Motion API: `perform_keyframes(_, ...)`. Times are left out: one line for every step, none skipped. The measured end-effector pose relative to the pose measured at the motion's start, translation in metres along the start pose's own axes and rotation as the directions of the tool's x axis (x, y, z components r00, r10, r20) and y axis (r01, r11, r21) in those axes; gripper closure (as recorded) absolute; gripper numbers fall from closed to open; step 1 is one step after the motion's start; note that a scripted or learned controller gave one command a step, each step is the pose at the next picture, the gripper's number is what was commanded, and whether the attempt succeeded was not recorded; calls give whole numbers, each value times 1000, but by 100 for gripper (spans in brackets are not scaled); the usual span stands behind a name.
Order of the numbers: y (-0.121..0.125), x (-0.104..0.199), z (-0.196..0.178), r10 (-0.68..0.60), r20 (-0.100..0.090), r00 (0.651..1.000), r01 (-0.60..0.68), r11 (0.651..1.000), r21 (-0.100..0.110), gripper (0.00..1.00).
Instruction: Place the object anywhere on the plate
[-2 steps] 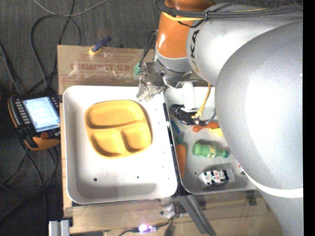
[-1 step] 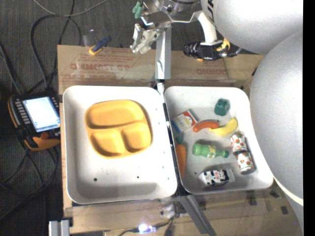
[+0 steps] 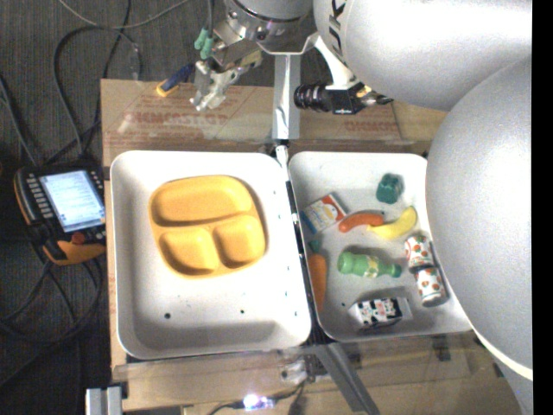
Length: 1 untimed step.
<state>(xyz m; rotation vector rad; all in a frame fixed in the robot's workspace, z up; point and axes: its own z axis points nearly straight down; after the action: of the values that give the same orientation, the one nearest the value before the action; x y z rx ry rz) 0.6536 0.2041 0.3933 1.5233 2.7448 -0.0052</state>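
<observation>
Yellow plate (image 3: 208,224) in left bin (image 3: 130,258), pincer (image 3: 210,96) beyond it over cardboard (image 3: 173,119).

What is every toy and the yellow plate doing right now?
plate: flat in left bin, nothing on it
banana: lying in right bin
green bottle: on its side
carrot: lying by the divider
two cans: tipped over
gripper: above the cardboard, behind the bins
</observation>
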Motion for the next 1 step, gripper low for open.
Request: perform_keyframes(3, -24, -36, -199, 1, 980, 199, 980, -2, 100)
